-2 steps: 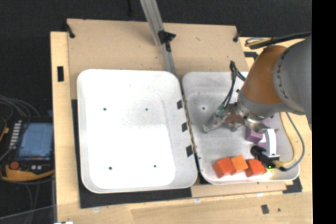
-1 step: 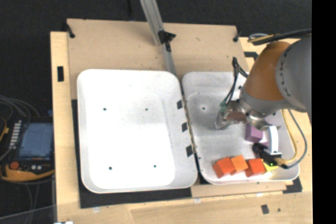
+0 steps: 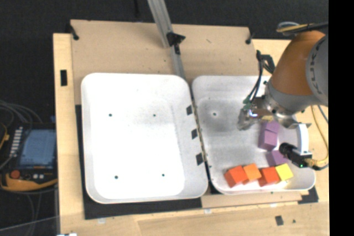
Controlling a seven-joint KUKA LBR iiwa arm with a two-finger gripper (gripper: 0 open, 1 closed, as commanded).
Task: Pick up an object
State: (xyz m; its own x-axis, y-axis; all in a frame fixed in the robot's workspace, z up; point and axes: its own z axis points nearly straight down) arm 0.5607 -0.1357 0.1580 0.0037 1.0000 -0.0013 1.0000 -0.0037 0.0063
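Along the near rim of the right bin (image 3: 221, 91), a smooth white tray with rounded corners, four matte blocks lie in a touching row: three orange blocks (image 3: 251, 174) and one yellow block (image 3: 284, 172) at their 3 o'clock end. Two purple blocks (image 3: 270, 134) sit at 12 o'clock from that row, beside the metal gripper (image 3: 247, 116); I cannot tell how its tip stands. At 9 o'clock is one left bin (image 3: 135, 135), white and speckled.
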